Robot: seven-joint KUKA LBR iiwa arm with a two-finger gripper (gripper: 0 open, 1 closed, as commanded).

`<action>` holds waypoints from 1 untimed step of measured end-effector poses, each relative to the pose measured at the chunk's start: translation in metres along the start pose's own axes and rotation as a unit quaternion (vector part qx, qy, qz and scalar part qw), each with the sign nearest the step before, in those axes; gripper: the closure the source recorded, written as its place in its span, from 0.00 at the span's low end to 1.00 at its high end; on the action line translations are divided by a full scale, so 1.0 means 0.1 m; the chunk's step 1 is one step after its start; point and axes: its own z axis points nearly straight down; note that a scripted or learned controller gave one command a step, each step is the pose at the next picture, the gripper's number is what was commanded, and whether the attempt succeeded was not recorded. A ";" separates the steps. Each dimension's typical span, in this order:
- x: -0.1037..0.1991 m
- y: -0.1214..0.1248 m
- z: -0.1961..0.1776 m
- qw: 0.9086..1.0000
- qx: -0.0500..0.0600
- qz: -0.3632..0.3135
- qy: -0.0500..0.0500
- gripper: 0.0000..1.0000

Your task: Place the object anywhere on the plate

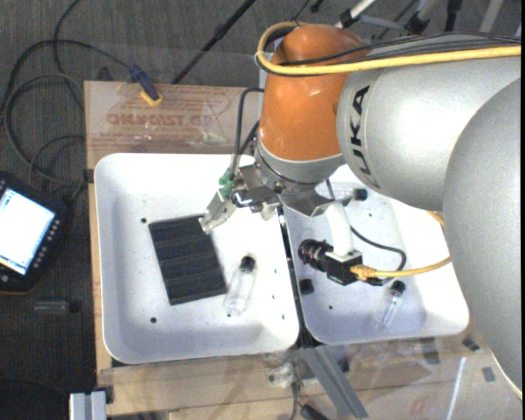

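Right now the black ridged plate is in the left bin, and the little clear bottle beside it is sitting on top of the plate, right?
Not quite. In the camera view the black ridged plate is in the left bin, but the little clear bottle lies on the bin floor by the plate's right edge, not on top of it.

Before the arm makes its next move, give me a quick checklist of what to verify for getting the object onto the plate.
1. Flat black ribbed plate lies in the left white bin: ok.
2. Plate top free of clutter: ok.
3. Small clear vial with a dark cap lies loose beside the plate's right edge, off the plate: not ok.
4. Second clear vial lies loose in the right white bin: ok.
5. Gripper sits above the plate's upper right corner: ok.
6. Object between its fingers: cannot tell.
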 end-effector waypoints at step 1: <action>0.01 0.01 -0.05 1.000 0.004 -0.001 0.000 1.00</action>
